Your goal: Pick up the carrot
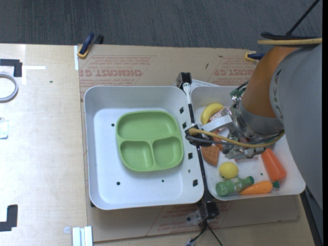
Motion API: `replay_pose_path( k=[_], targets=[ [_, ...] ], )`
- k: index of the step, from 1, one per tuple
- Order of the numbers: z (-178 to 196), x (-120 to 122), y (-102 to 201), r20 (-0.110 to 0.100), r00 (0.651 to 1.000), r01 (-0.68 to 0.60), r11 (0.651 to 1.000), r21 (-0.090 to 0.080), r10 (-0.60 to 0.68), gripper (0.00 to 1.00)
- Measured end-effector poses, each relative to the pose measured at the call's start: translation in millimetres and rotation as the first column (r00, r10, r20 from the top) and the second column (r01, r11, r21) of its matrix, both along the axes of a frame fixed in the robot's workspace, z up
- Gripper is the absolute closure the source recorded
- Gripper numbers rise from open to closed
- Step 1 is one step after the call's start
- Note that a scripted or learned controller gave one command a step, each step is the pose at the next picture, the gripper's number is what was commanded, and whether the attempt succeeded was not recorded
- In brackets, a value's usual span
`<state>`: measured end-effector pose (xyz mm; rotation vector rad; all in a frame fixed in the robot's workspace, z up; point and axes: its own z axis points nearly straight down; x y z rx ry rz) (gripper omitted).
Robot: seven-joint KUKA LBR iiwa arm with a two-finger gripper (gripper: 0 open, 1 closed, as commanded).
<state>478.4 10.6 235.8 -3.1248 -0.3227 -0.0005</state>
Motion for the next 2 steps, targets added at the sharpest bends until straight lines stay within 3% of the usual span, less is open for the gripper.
replay_pose_path(
  k=[1,2],
  targets=[
    [-43.3,-0.9,-59.9,-0.003,1.0,0.005,1.0,0.001,-0.005,1.0],
    [-24.8,81.9,-34.2,-0.003,1.0,0.001,1.0,0.0,-0.001,1.0]
  ],
)
